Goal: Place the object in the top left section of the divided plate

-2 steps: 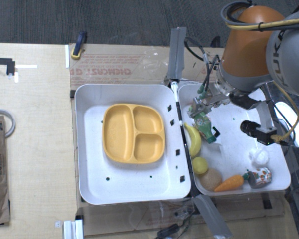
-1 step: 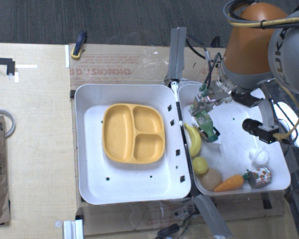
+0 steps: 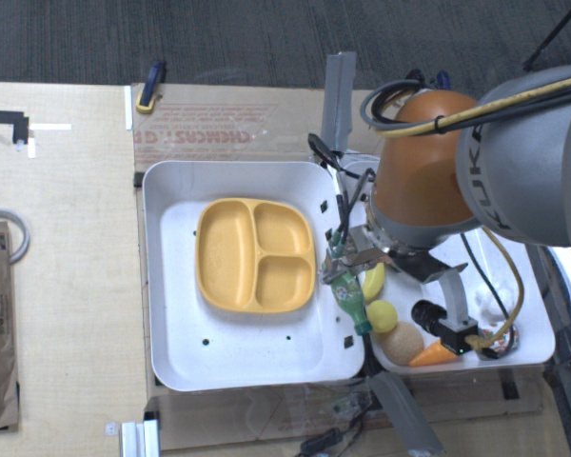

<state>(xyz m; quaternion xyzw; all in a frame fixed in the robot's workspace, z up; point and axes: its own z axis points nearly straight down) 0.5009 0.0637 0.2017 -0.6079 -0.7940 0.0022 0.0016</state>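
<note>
The yellow divided plate (image 3: 256, 254) lies in the left white bin (image 3: 171, 341), with one long section on its left and two smaller ones on its right. My gripper (image 3: 344, 259) hangs over the seam between the two bins, just right of the plate. A long green object (image 3: 350, 300) slants down from the gripper across the bins' rims, its upper end between the fingers. The arm's orange band (image 3: 423, 160) and grey body cover much of the right bin.
The right bin (image 3: 533, 346) holds a yellow banana-like piece (image 3: 373, 279), a yellow ball (image 3: 383, 314), a tan rounded item (image 3: 400, 341) and an orange carrot-like piece (image 3: 434, 354). Cables loop beside the wrist. A blue and yellow tool (image 3: 151, 86) lies on the bench behind the left bin.
</note>
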